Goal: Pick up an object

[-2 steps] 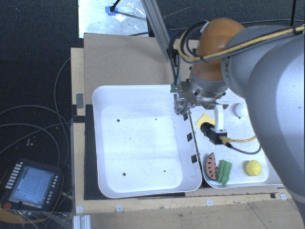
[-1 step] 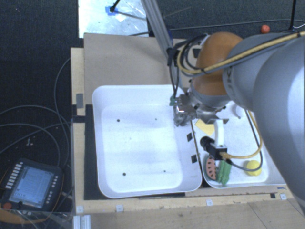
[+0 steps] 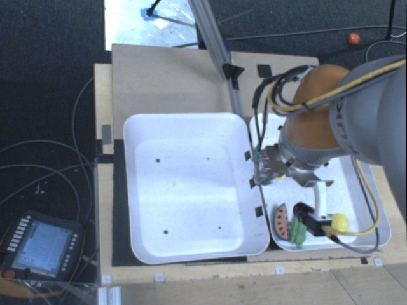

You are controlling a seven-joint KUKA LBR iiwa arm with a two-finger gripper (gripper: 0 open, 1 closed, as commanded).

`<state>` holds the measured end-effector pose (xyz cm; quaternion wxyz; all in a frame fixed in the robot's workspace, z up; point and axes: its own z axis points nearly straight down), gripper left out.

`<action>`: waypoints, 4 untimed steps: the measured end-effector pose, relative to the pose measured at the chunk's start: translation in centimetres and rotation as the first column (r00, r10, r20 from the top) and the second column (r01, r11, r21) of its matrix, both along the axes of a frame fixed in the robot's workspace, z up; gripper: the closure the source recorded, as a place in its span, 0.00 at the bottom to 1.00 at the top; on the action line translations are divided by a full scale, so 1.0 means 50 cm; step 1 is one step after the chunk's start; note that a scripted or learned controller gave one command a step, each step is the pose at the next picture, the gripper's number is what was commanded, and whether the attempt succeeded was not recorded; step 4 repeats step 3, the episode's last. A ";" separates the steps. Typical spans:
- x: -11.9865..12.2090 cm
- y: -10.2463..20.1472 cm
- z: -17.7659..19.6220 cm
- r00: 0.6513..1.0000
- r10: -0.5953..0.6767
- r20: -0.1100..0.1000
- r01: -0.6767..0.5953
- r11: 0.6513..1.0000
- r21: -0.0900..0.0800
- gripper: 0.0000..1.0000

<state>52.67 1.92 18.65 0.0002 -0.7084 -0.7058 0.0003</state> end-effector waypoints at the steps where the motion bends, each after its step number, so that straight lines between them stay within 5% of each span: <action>1: 0.002 0.004 0.021 1.000 0.004 0.002 -0.004 1.000 0.000 1.00; 4: 0.003 0.004 0.062 1.000 0.004 0.004 -0.004 1.000 0.001 1.00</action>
